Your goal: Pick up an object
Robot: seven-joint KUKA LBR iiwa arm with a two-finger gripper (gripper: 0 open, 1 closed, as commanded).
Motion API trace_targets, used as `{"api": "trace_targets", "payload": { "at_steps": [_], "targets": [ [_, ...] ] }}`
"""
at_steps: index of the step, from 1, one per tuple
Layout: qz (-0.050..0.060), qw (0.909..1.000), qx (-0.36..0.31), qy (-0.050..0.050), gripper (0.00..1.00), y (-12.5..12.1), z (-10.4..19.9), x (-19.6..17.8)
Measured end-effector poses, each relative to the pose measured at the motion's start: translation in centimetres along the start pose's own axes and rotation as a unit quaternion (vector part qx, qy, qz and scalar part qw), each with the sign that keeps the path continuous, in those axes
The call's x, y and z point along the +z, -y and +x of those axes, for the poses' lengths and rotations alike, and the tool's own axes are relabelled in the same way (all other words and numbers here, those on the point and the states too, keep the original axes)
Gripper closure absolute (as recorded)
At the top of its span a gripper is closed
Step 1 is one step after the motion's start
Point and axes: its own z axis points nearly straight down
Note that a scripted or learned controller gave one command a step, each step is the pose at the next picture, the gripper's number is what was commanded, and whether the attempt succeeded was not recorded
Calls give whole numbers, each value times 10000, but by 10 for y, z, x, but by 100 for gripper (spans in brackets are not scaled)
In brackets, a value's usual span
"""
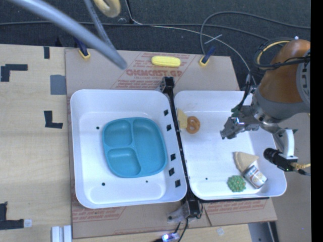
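Four objects (246, 160) lie in the right bin (212, 188); tool (229, 127) state unclear.

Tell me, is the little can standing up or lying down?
Lying down. The can rests on its side in the right bin, its long body stretched along the floor beside the green ball.

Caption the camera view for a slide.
Gripper hovers over the right bin, near pretzel; blue tray sits in the left bin.

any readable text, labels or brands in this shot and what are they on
"CHEMCAST GP": red print repeated on the brown sheet under the bins, read with some doubt because it is blurred.
Label on the small can in the right bin: too small to read.
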Motion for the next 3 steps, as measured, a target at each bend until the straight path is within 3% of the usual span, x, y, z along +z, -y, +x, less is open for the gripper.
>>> {"api": "trace_targets", "payload": {
  "at_steps": [2,3],
  "targets": [
    [8,10000,-34,-5,100,-8,119,-7],
    [5,10000,-29,0,100,-24,179,-5]
  ]
}}
